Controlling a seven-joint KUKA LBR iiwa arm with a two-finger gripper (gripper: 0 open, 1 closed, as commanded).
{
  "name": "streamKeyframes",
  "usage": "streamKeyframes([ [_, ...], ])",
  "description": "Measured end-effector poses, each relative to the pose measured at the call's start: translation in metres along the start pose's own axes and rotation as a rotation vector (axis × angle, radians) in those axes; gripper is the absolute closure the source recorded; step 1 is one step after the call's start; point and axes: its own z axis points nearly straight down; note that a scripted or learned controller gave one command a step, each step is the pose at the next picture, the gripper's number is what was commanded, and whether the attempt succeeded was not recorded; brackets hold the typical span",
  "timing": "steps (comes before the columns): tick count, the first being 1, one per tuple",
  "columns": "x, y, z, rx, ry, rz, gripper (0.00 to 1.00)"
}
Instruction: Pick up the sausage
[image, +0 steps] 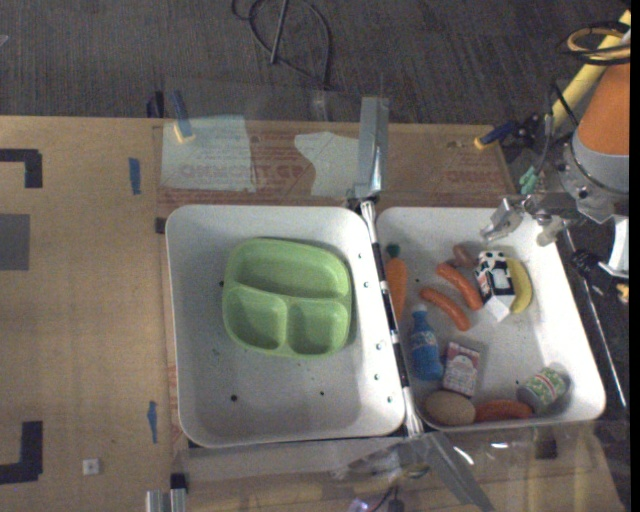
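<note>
Altogether, two white bins sit side by side on the bench. The left bin (200, 400) carries one green divided plate (288, 297). The right bin (580, 340) carries three sausages: two (459, 284) (444, 307) lying aslant near its middle and a third (502, 410) along its near edge, plus one carrot (397, 287), one blue bottle (423, 346), one banana (520, 284), one small carton (493, 277), one potato (449, 407) and one can (545, 387). The gripper (524, 222) hovers at the right bin's far right corner, fingers spread, pinching nothing.
</note>
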Motion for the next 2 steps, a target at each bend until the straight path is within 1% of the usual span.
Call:
streamKeyframes([
  [1, 0.018, -0.007, 0.114, -0.015, -0.003, 0.141, 0.0],
  [2, 0.051, -0.021, 0.136, -0.047, -0.01, 0.044, 0.0],
])
